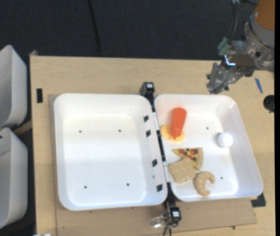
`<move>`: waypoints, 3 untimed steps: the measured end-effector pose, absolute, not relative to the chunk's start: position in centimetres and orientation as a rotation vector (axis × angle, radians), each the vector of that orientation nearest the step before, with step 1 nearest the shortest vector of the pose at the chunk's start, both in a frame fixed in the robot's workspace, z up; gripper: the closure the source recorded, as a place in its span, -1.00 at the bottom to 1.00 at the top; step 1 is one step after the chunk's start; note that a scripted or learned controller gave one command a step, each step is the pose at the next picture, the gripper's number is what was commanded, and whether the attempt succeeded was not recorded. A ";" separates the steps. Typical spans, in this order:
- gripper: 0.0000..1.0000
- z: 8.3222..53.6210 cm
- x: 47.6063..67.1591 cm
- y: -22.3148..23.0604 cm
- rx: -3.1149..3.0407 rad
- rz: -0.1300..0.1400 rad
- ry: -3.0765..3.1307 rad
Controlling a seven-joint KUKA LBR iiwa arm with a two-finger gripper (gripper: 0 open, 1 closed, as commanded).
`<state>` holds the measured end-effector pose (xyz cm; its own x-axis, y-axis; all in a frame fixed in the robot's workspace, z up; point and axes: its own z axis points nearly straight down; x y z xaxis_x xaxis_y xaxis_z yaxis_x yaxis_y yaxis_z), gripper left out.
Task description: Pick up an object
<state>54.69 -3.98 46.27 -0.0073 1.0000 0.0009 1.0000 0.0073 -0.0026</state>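
The right bin (238, 113) holds an orange carrot (178, 121) lying partly on a yellow piece (167, 132), a white ball (224, 139), a pizza slice (190, 155), a slice of bread (181, 171) and a croissant (203, 183). My gripper (217, 85) hangs above the far right corner of that bin, up and to the right of the carrot. Nothing is visible between its fingers.
The left bin (100, 151) lies beside the right one, joined by a black-clipped divider (155, 141). White containers (0, 132) stand off the bench at the left. Bare wooden bench runs along the far side and the right edge.
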 end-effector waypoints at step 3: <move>1.00 53.4 49.0 10.7 -2.214 0.001 -2.228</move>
<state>48.96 10.71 53.38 -0.0062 1.0000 -0.0002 1.0000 0.0062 -0.0006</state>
